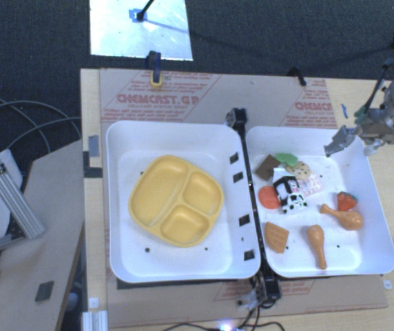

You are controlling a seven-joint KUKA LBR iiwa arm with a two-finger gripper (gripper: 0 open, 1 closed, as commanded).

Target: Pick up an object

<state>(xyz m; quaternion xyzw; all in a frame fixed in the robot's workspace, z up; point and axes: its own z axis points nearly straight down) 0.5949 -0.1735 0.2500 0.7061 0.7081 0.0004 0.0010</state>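
My gripper (353, 143) hangs over the far right corner of the right bin (376, 254). It is open, its two grey fingers spread with nothing between them. The toys lie nearer the camera and to the left of it: a brown piece (266, 164), a green piece (286, 159), a round cookie (302, 171), a black-and-white cow (291, 193) and a red-orange disc (269, 197). Further right are a red strawberry-like toy (346, 201) and a tan drumstick (344, 217). Toward the front edge lie a second drumstick (315, 244) and an orange ridged piece (275, 236).
The left bin (121, 150) holds a yellow divided plate (176, 200). A black hinge strip (246, 185) runs between the two bins. Cardboard (183, 95) lies under both bins. Bare white floor shows in the right bin's far right corner under the gripper.
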